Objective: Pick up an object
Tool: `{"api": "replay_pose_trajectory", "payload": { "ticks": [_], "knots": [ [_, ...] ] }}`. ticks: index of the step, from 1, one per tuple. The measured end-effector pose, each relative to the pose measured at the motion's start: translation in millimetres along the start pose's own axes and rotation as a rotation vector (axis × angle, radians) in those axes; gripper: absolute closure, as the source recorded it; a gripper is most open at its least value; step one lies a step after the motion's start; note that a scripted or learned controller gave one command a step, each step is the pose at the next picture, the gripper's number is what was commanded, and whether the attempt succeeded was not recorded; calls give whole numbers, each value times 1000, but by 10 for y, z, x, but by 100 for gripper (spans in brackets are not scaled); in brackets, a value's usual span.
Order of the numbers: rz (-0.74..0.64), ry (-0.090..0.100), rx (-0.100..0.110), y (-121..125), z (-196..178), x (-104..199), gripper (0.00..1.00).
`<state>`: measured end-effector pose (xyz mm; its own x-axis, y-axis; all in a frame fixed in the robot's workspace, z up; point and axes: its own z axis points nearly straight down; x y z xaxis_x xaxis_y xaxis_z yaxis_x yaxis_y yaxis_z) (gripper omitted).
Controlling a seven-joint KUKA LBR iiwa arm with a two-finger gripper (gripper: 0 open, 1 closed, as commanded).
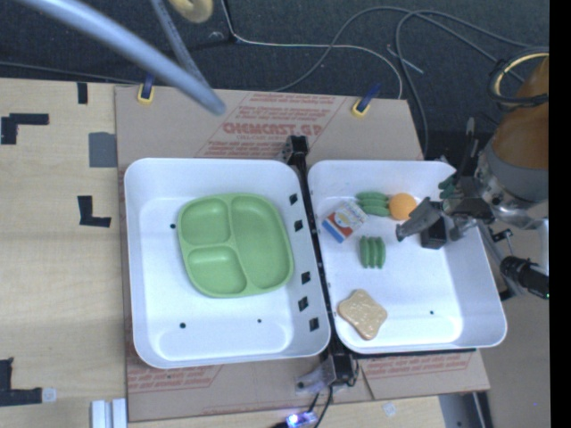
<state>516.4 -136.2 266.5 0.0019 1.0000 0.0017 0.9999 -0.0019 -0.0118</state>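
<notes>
The right bin (464, 319) holds several small things. An orange ball (403, 206) lies beside a green toy vegetable (373, 203) near the far wall. A white packet with red and blue (343, 219) sits to their left, and a second green piece (372, 252) lies in the middle. A tan biscuit-like piece (361, 314) rests near the front left corner. My gripper (421, 233) hangs over the right bin just right of the orange ball, open, with nothing between its dark fingers.
The left bin (152, 310) carries a green divided plate (235, 244). A black divider (308, 239) runs between the bins. The arm's grey body and orange band (526, 141) lean in over the right rim. Cables lie on the dark floor behind.
</notes>
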Motion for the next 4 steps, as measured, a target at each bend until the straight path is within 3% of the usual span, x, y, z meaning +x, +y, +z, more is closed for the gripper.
{"api": "replay_pose_trajectory", "payload": {
  "ticks": [1,4],
  "knots": [
    [-3,-2,-10,19,-52,3,0],
    [-3,-1,-4,141,1605,-63,0]
  ]
}}
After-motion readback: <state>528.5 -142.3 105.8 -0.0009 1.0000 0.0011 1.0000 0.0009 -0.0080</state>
